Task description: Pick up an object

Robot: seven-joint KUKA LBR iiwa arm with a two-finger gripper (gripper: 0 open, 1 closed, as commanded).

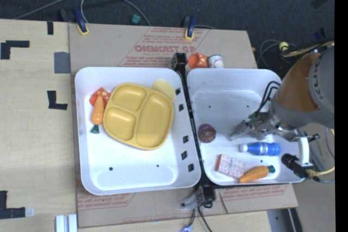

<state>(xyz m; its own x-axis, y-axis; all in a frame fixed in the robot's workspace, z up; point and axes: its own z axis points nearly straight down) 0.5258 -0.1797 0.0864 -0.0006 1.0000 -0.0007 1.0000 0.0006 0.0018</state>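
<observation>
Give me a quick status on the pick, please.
Gripper low in right bin, nothing visibly held. Blue bottle lies beside it. Purple ball close by.

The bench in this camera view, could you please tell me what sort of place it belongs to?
Probably a robotics lab: two white bins clamped onto cardboard, toy food like a plastic carrot, and a grey arm.

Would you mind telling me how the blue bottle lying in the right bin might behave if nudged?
The blue bottle lies on its side, so it would probably roll. It looks like small smooth plastic, likely light and somewhat slippery.
</observation>
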